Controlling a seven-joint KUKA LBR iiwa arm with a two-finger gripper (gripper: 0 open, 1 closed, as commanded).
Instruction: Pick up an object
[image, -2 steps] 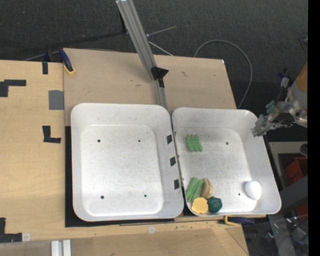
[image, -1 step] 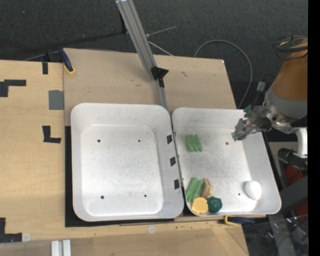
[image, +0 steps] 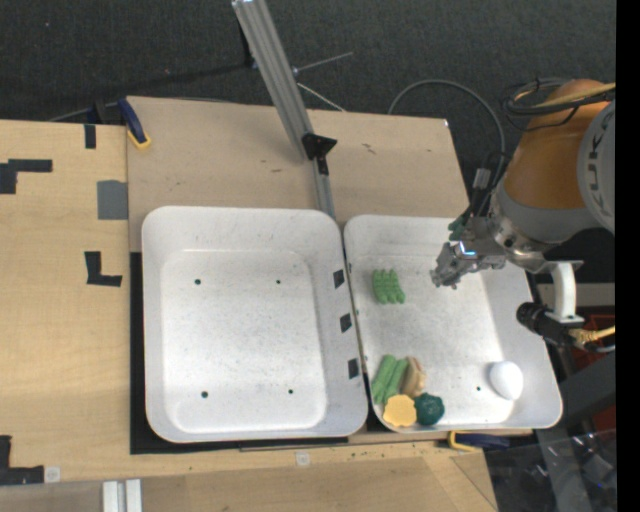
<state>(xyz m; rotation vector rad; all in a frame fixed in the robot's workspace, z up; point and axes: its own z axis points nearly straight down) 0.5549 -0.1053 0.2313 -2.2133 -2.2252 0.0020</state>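
Approach step, nothing grasped yet. Hand (image: 452, 268) hovers over the right bin (image: 520, 320), near its far end; can't tell how far it is open, nothing visible in it. Nearest object is the green block (image: 388, 286), just to the hand's left. Next move likely calls for shifting over the block and descending. Other items (image: 405, 392) cluster at the bin's near edge; white ball (image: 505, 379) near corner.

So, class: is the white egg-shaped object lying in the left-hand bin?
No, the white egg-shaped object lies in the right-hand shallow white bin, near its lower right corner.
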